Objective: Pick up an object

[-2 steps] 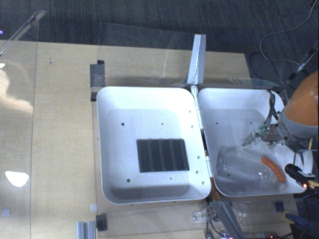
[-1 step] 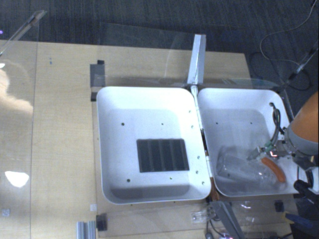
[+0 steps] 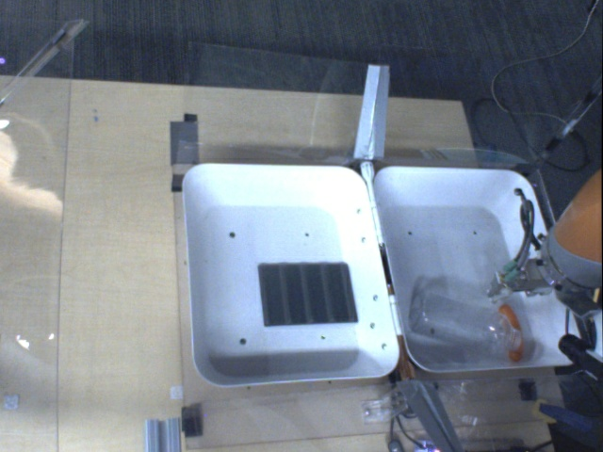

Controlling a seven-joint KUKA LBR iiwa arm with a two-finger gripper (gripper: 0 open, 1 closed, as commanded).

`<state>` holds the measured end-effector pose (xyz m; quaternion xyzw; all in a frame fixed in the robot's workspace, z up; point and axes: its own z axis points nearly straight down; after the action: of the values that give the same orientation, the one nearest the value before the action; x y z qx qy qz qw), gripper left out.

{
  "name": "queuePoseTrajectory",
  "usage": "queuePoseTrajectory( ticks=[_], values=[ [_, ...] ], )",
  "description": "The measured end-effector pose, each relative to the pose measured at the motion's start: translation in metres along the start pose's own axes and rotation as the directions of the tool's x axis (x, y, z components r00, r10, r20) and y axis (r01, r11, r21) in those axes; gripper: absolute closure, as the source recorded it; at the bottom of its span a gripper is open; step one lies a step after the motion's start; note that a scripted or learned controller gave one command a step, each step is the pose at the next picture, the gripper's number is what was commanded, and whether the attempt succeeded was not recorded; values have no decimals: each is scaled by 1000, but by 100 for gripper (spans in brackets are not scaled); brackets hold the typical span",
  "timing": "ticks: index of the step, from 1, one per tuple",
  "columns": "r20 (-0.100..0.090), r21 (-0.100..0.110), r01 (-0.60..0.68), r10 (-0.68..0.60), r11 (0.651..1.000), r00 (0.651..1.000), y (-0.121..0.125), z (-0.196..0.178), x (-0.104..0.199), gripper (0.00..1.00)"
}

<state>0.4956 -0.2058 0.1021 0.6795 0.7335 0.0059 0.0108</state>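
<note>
Clear plastic bottle (image 3: 462,320) lies under the pincer (image 3: 518,283), whose state I cannot tell; its slick, round wall may slip away.

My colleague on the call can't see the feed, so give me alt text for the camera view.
The arm's gripper hangs over the right bin, beside a clear plastic bottle with an orange cap lying on its side near the bin's front. The left bin holds a flat dark ribbed rectangle.
</note>
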Motion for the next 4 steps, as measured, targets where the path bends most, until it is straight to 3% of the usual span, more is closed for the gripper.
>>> queuePoseTrajectory(
  ticks=[1, 2, 3, 4],
  values=[
    [0, 0, 0, 0, 1000, 1000, 0, 0, 0, 0],
    [-6, 14, 34, -34, 999, 999, 12, 13, -1, 0],
    [-3, 7, 56, -56, 998, 998, -3, 12, 0, 0],
    [0, -1, 58, -58, 998, 998, 1, 0, 1, 100]
  ],
)
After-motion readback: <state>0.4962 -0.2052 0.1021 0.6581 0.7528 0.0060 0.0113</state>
